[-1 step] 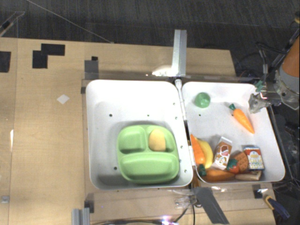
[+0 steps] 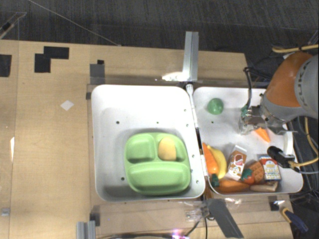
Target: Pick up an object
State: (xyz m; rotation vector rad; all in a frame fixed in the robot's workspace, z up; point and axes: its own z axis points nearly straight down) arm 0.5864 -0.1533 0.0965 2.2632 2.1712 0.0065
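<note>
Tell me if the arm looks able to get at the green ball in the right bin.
Probably yes. The green ball lies alone on bare floor of the right bin, apart from the toy food, and the end effector is close beside it.

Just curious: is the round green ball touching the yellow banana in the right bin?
Apart. The camera view shows bare white bin floor between the green ball and the yellow banana.
</note>
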